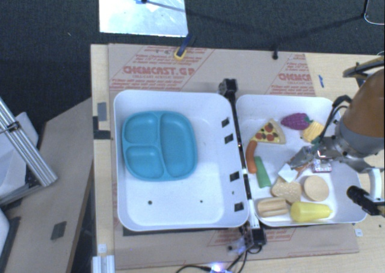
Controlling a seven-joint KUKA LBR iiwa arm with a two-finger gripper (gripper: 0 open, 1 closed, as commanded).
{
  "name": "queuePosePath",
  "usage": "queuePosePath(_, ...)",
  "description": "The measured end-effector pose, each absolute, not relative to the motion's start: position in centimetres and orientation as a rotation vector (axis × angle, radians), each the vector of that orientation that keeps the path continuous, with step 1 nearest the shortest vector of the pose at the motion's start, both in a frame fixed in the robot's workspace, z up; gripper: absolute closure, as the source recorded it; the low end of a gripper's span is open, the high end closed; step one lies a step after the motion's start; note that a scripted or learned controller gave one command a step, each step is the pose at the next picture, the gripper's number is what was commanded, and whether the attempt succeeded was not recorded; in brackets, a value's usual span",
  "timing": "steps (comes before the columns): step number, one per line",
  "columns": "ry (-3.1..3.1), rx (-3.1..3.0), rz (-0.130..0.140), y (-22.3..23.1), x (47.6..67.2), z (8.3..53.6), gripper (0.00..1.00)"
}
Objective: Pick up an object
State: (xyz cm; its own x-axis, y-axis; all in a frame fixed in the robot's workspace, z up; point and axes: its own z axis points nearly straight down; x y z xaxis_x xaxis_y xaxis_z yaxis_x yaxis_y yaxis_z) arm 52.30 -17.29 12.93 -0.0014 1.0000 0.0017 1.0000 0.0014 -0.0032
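Gripper [304, 159] low in right bin [264, 104], finger state impossible to tell (blurred), poised above toy food [301, 190] clustered there; best centred squarely over one piece before closing.

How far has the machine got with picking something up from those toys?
Done so far: the arm has reached into the right bin, and its pincer hangs low among the toy foods, near the round cracker and the pizza slice. In hand: nothing visibly lifted. Left: gripping one piece and raising it. The blue tray sits in the left bin.
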Motion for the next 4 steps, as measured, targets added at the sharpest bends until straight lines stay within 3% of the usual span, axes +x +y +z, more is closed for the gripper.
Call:
queuePosePath(1, -2.226, -2.217, -0.004, -17.2, 52.4, 10.1, 0.0)
queuePosePath(2, -2.225, -2.222, -0.005, -17.2, 52.5, 11.1, 1.0)
queuePosePath(4, -2.232, -2.222, -0.006, -17.3, 52.0, 22.3, 1.0)
